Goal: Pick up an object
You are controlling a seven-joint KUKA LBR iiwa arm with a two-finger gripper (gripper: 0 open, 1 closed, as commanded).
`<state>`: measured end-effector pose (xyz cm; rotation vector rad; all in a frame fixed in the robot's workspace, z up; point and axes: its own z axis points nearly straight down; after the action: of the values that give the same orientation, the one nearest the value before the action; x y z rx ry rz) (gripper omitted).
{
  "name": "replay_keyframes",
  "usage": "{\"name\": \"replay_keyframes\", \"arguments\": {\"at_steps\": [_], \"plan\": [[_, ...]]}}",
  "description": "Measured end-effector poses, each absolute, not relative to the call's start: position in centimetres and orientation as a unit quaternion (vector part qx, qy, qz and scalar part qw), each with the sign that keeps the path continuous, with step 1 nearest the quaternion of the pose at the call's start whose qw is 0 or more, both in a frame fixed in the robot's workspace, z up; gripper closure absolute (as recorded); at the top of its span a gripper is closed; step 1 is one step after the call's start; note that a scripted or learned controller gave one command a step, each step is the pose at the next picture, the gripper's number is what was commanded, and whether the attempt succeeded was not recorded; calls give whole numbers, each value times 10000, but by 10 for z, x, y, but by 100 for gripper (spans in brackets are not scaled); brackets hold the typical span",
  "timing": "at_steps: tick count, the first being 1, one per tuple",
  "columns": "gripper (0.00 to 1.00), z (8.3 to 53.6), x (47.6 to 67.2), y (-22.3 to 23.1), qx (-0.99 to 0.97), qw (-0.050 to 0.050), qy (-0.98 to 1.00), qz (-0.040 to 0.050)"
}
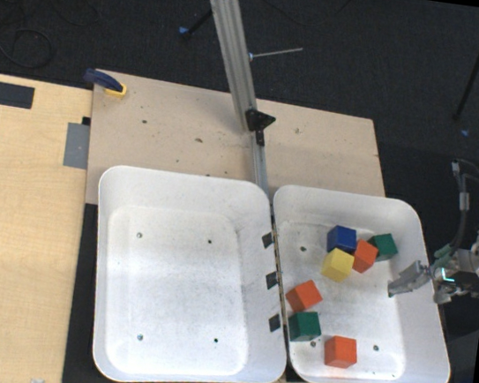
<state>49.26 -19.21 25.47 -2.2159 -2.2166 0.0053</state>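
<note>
The worktop (pixel 187 125) carries two white bins. The right bin (pixel 410 363) holds seven small blocks: blue block (pixel 341 238), yellow block (pixel 338 264), two green, three orange. The gripper (pixel 427 278) hangs at this bin's right rim, beside the blocks, touching none.

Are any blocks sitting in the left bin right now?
No, all the blocks, such as the yellow block and the blue block, lie in the right bin; the left bin shows just its white floor.
</note>
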Motion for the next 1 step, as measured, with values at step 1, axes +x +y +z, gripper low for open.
{"name": "replay_keyframes", "arguments": {"at_steps": [1], "plan": [[0, 257, 493, -193, -7075, 14, -7067, 4]]}}
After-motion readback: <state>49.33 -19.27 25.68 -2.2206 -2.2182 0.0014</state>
